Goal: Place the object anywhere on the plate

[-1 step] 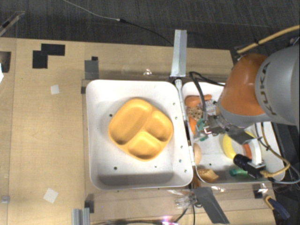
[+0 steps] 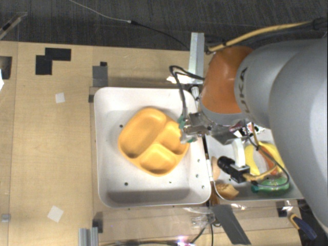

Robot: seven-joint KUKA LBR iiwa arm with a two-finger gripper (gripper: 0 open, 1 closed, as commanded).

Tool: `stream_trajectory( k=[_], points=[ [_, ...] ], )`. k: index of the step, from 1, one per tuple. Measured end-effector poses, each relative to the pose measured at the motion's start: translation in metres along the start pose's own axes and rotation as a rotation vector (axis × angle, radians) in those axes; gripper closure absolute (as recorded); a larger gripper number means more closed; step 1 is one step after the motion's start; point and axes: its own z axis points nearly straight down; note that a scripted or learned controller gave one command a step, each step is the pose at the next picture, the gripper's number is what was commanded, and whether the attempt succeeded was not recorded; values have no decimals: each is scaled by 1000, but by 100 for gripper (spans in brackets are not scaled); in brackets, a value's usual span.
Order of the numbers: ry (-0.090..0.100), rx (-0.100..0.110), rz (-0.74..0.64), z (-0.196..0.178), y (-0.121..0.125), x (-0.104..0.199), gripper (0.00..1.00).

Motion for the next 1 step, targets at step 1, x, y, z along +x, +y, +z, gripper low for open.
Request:
stream_trajectory(
  k=[1],
  points=[
    [-1, -6, -160, -66, 4, 61, 100]
  ],
)
